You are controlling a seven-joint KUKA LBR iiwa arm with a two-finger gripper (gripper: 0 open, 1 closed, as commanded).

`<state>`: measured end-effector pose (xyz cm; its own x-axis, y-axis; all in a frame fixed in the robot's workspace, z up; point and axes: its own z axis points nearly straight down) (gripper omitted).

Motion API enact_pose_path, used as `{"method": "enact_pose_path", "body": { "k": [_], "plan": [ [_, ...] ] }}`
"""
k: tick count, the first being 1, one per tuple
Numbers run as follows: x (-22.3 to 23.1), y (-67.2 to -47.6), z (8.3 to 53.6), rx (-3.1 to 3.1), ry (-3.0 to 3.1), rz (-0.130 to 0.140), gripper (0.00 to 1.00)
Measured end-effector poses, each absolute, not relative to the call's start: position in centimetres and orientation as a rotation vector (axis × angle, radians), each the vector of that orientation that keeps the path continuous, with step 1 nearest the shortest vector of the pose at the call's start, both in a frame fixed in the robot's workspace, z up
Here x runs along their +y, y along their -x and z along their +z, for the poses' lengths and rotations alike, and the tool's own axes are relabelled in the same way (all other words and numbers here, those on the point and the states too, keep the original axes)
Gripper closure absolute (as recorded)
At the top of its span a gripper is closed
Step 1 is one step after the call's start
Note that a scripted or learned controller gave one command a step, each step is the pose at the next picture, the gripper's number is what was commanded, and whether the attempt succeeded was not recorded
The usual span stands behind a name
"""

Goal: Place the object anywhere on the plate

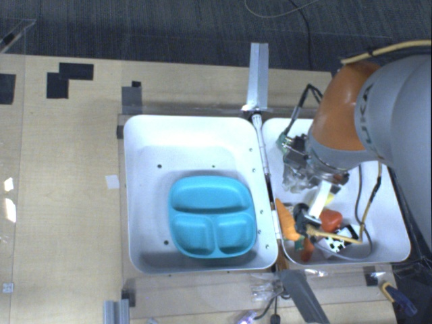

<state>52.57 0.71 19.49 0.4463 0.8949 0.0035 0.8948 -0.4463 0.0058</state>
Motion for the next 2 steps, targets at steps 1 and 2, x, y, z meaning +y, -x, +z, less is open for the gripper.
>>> {"method": "enact_pose_path", "body": {
  "k": [1,2],
  "plan": [
    [0.73,-52.75,20.52,1.656,-2.664,0.014,1.0],
    [0.74,-52.74,20.52,1.656,-2.664,0.014,0.0]
  ]
}}
